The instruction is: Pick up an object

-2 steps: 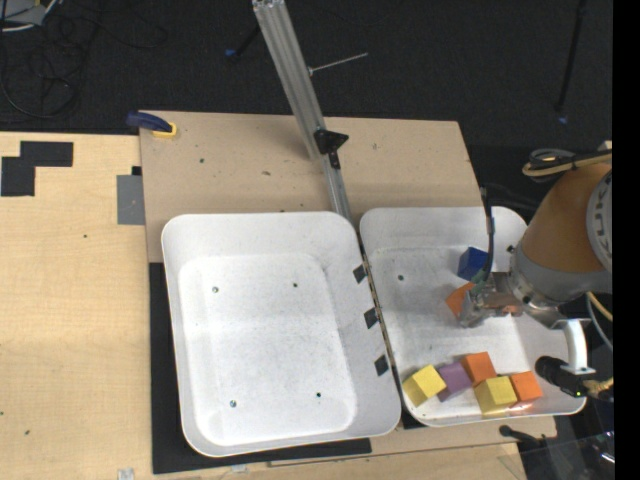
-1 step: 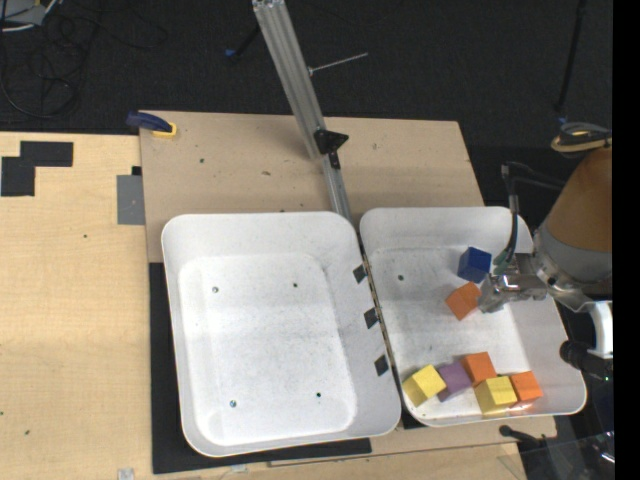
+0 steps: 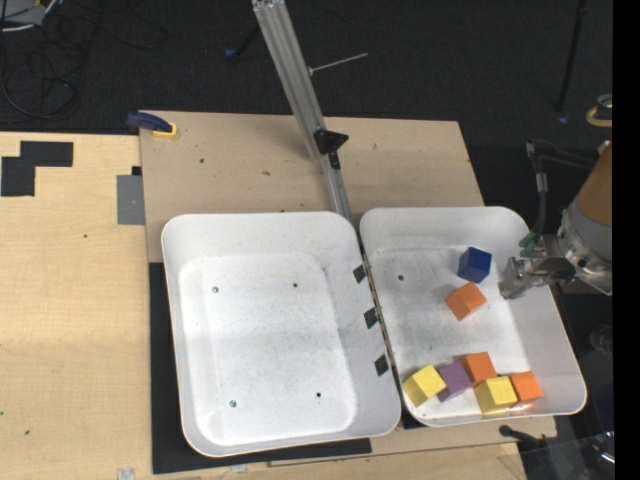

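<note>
The right bin (image 3: 430,230) holds several small blocks. A blue cube (image 3: 475,264) lies toward its right side, with an orange cube (image 3: 465,300) just below it. Along the front edge sit a yellow block (image 3: 424,383), a purple block (image 3: 454,377), an orange block (image 3: 479,366), another yellow block (image 3: 495,394) and an orange block (image 3: 525,386). My gripper (image 3: 518,276) hangs at the bin's right rim, a short way right of the blue and orange cubes. Nothing shows between its fingers.
The left bin (image 3: 190,243) stands beside the right one, joined by black clips (image 3: 371,317). A slanted aluminium rail (image 3: 300,98) rises behind the bins. A blue and yellow clamp (image 3: 152,123) sits at the bench's back left corner.
</note>
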